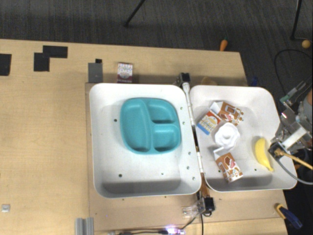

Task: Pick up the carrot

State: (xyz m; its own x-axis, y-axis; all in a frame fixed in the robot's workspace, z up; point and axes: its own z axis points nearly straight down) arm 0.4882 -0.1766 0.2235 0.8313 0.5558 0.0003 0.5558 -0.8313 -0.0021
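Carrot not confirmed: a small orange object (223, 45) just beyond the surface's far edge may be it. Judged light, stiff, smooth and tapered; grasp across the thicker middle. Gripper (284, 149) at the right bin's (254, 93) right rim, beside the banana (263, 154); its opening cannot be told. Carton (229, 166) print is unreadable.

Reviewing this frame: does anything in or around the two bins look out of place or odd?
Yes. No carrot can be made out in either bin; the right bin holds a banana, small cartons and a white cup. A small orange object lies on the dark floor beyond the bench, too small to identify.
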